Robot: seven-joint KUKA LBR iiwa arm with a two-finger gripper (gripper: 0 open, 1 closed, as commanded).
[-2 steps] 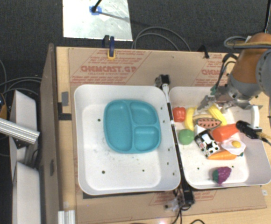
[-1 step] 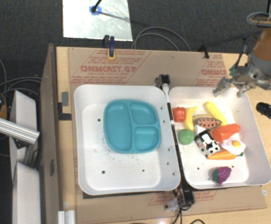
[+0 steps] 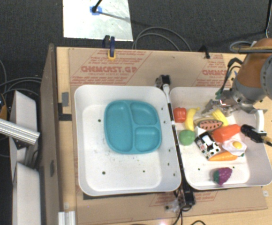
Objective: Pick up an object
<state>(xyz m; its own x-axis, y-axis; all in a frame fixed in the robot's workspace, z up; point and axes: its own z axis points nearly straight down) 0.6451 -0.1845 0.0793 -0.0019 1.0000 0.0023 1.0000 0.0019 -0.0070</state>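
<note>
Two shallow white plastic bins sit side by side on the cardboard-topped table point(image 3: 126, 64). Landmark for all positions: the black divider strip point(image 3: 172, 125) where the two bins meet.

Left of the divider: the left white bin point(image 3: 91, 172) holds a teal plastic plate with three compartments point(image 3: 132, 126), lying flat near the bin's middle.

Right of the divider: the right white bin point(image 3: 258, 172) holds a cluster of toy food. Just beside the divider lie a small red toy pepper point(image 3: 179, 113) and, nearer the camera, a green round toy point(image 3: 186, 137). A yellow banana-shaped toy point(image 3: 190, 118) lies just right of the pepper. Further right: a brown watermelon-slice toy point(image 3: 208, 124), a black-and-white box-shaped toy point(image 3: 208, 145), a large orange-red toy point(image 3: 225, 132), a fried-egg toy point(image 3: 235, 146), and an orange carrot toy point(image 3: 222, 157) touching the egg. A purple grape-like toy point(image 3: 222, 175) lies apart from the cluster, toward the bin's near edge.

The grey arm with orange band point(image 3: 253, 69) reaches in from the right. The tool point(image 3: 224, 104) sits low at the cluster's far edge, over a yellow toy piece point(image 3: 219, 116). Finger state: cannot tell; the wrist hides the tips. No toy is visibly between them.
</note>
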